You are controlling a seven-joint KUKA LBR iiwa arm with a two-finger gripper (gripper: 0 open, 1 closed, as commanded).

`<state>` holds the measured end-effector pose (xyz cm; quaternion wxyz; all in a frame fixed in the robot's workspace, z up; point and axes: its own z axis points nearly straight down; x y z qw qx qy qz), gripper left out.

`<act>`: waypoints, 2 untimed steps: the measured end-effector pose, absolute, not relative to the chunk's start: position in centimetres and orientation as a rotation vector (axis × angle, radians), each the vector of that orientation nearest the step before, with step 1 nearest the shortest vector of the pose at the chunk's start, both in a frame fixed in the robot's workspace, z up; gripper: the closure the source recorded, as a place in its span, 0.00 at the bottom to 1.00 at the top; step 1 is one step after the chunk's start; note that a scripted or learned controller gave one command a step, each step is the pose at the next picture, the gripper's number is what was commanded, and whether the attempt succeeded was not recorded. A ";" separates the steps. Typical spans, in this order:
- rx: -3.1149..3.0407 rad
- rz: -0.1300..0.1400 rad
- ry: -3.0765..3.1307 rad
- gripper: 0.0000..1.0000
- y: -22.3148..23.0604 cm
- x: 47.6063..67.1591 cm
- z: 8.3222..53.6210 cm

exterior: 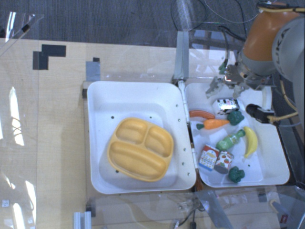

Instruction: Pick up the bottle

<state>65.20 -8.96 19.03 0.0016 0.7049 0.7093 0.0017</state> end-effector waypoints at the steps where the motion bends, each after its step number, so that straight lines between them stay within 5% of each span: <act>1: 2.340 0.002 2.092 0.00 -18.7 60.2 14.4; 2: 2.304 0.021 2.105 0.00 -16.3 59.4 10.4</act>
